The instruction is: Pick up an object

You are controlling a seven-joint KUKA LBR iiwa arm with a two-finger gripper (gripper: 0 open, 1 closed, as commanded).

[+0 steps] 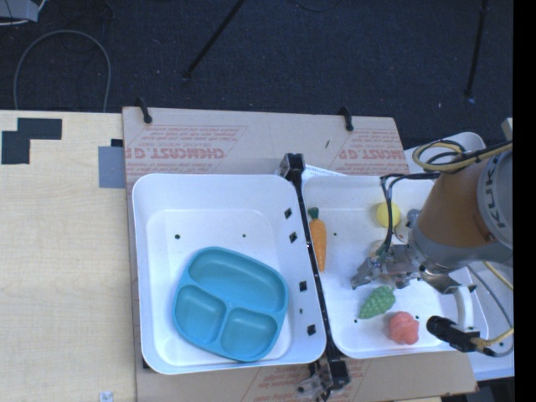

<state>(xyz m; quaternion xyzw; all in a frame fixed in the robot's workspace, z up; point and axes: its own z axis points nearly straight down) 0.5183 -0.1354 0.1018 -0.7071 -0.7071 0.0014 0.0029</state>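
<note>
Partly hidden: yellow ball (pixel 386 214) behind arm (pixel 456 216) | right bin (pixel 352 193)

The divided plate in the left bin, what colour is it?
The divided plate is light blue all over, seen clearly in the camera view.

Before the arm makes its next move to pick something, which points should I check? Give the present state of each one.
1. Gripper is over the right bin: ok.
2. A target lies close: green toy just below the gripper: ok.
3. Something held between the jaws: cannot tell.
4. Red toy apart from the green toy: ok.
5. Carrot lies by the divider, away from the gripper: ok.
6. Yellow toy partly behind cables: not ok for a clean approach.
</note>
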